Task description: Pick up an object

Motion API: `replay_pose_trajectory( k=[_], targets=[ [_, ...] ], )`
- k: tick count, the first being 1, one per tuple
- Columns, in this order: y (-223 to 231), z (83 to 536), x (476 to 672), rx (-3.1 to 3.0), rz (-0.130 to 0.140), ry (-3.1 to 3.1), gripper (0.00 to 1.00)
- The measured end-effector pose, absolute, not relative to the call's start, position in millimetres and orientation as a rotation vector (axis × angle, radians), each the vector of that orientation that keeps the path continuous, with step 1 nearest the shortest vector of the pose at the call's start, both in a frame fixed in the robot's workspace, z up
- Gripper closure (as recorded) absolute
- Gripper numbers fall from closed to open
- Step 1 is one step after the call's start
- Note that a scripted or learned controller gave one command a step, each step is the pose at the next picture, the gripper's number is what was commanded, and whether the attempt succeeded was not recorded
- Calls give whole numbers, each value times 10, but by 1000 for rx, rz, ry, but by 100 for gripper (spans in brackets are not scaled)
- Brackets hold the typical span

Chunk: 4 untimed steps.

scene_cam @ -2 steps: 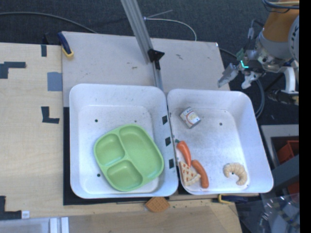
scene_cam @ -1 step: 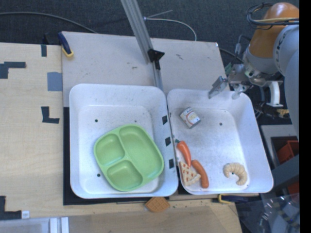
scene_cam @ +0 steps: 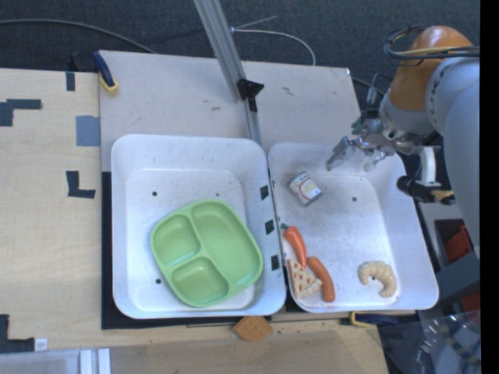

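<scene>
My gripper [scene_cam: 352, 154] hangs over the far rim of the right bin [scene_cam: 405, 232], its two fingers spread open and holding nothing. A small white and tan packet [scene_cam: 305, 188] lies in that bin, just left and in front of the fingers. Near the bin's front left lie an orange carrot [scene_cam: 295, 244], a waffle piece [scene_cam: 302, 279] and a red sausage [scene_cam: 322, 279]. A croissant [scene_cam: 378, 276] rests at the front right.
The left bin [scene_cam: 132, 209] holds a green divided plate [scene_cam: 206, 252]. A metal pole [scene_cam: 222, 45] slants down to the divide between the bins. A brown cookie-like piece [scene_cam: 251, 328] lies on the bench in front of the bins.
</scene>
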State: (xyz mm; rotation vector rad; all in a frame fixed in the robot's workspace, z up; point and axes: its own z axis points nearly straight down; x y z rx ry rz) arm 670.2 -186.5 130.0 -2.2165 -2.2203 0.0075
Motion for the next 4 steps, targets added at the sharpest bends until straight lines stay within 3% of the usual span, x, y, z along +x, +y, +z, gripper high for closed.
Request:
replay_pose_trajectory(
  k=[1,2,4],
  targets=[
    [-1861,881,6696,-2217,9,-2221,0],
    [-1851,991,6701,-2215,8,-2224,100],
    [-1837,2073,6757,-2222,-4,-2226,100]
  ],
)
